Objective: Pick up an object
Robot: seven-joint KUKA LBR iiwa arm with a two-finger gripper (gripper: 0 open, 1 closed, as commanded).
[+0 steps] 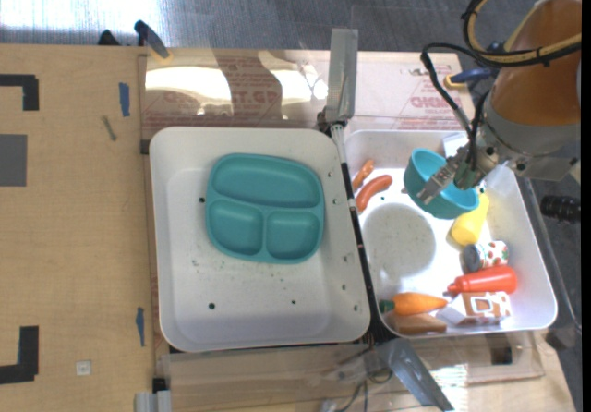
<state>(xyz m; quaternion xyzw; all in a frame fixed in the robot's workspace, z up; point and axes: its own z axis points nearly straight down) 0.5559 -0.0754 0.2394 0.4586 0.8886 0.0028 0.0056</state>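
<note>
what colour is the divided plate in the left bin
Teal, a blue-green; the divided plate lies in the left bin, plain in the camera view.

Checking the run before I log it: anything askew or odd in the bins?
One thing: the blue bowl in the right bin sits tilted on its side, opening facing left, with the gripper at its rim. The teal divided plate lies flat in the left bin. No spills or damage visible.

Two shallow white bins are borne side by side on the bench, whose tan surface is marked with black corner brackets and blue tape: the left bin, beside the right bin, their inner rims nearly touching.
</note>
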